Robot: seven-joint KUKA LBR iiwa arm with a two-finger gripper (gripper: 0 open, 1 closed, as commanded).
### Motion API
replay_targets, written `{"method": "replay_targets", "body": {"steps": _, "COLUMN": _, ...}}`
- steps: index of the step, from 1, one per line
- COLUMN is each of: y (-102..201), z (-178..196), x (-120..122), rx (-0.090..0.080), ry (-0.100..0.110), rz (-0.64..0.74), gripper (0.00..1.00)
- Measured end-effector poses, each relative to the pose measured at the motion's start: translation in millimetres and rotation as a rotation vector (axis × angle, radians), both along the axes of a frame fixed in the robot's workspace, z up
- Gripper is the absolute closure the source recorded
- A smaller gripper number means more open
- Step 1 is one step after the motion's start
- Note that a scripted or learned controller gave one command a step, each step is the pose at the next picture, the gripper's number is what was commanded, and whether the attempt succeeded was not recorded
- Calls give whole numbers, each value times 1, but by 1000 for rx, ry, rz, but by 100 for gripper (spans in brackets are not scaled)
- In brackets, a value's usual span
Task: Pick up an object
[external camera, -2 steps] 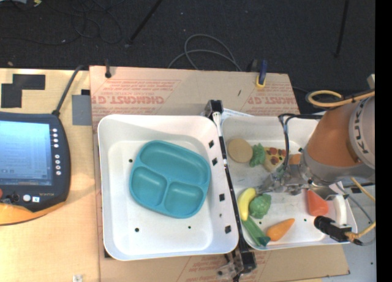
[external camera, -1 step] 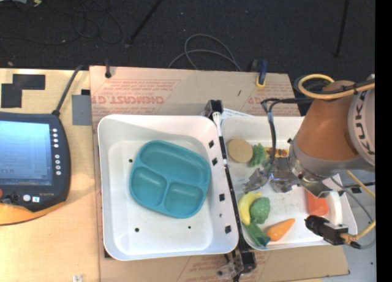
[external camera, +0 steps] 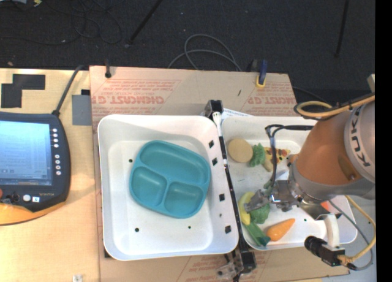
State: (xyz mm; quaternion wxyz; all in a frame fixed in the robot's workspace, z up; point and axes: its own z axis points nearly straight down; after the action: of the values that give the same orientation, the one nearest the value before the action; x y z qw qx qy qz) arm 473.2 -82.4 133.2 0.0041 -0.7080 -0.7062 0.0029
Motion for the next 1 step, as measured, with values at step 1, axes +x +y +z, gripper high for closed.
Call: {"method": "replay_targets", "body": {"steps": 1, "y": -15, "z": -29, "x": 14, "rx": -3, "ry": -25, "rz": 2, "gripper": 0}}
